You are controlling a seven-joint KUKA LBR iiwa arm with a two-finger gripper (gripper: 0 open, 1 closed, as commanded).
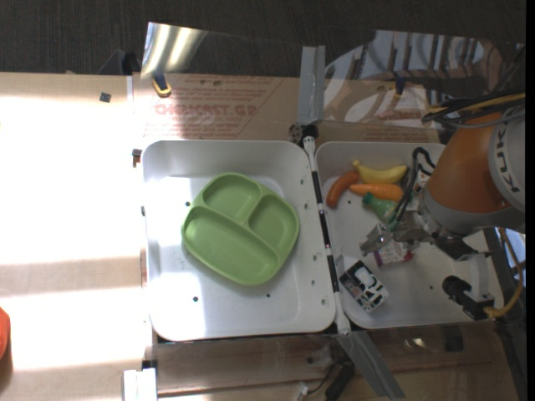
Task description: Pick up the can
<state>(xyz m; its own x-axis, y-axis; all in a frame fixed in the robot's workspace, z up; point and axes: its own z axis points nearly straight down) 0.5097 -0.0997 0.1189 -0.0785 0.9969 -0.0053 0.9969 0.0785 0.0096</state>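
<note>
The can, black and white, lies on its side in the right bin, near the bin's front left corner. My gripper hangs over the middle of that bin, just behind and slightly right of the can, and apart from it. A small pale pinkish object sits right under the gripper's tip; whether the gripper touches it I cannot tell.
Behind the gripper, at the back of the right bin, lie a yellow banana, an orange-red pepper, a carrot and a green item. A green divided plate rests in the left bin.
</note>
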